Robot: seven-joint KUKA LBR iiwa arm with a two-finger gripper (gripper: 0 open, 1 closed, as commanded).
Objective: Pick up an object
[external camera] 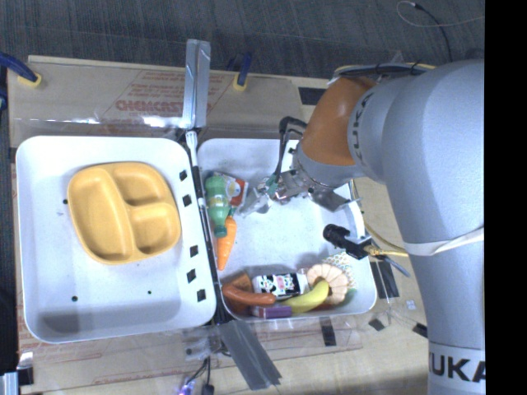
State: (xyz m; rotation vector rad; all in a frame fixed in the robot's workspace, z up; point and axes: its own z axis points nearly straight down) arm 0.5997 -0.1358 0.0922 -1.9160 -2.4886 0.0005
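Found, nearest, a clutter of toy food packed along the front wall of the right bin (280, 239): a brown sausage (240, 293), a small purple piece (272, 312) just beside it, and a yellow banana (314, 299) curving up against a pale ribbed round thing (336, 271), perhaps a shell or a biscuit, too small to name. Noted a black-and-white carton (276, 284) lying on its side, touching both sausage and banana.

Saw next, further back along that bin's left wall, an orange carrot (224, 243) pointing toward the front, and just beyond it a green bottle-shaped piece (216, 197) with a red-and-white scrap (237, 189) at its side.

Made out the gripper (272, 192) low over the far half of the same bin, just right of the red-and-white scrap and well apart from the front clutter. Could not tell whether spread or pressed together, nor whether pinching anything.

Noted in the left bin (49, 286) a yellow divided plate (123, 212), lying flat near the middle.

Traced the grey arm (428, 179) and its orange band (329, 134) back over the right bin's far right corner. Beyond both bins, saw brown board with red lettering (152, 97).
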